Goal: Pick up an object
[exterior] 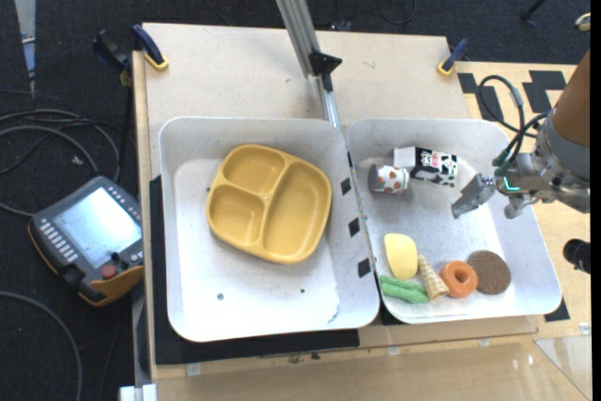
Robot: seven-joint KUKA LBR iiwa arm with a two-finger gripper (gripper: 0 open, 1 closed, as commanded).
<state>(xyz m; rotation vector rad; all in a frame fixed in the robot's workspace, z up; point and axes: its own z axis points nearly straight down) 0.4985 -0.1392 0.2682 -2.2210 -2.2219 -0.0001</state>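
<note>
Claw (472, 195) perhaps empty, above right bin (531, 230).

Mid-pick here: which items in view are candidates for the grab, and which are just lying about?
Candidates, right bin, near the tool:
black-and-white carton
small spotted cup
yellow piece
green bean pod
cone
orange ring
brown cookie

Lying about:
yellow divided plate, left bin
teach pendant
clamps

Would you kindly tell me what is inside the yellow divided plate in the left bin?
The yellow divided plate shows three bare compartments with nothing in them. The left bin floor beneath it is covered.
</note>
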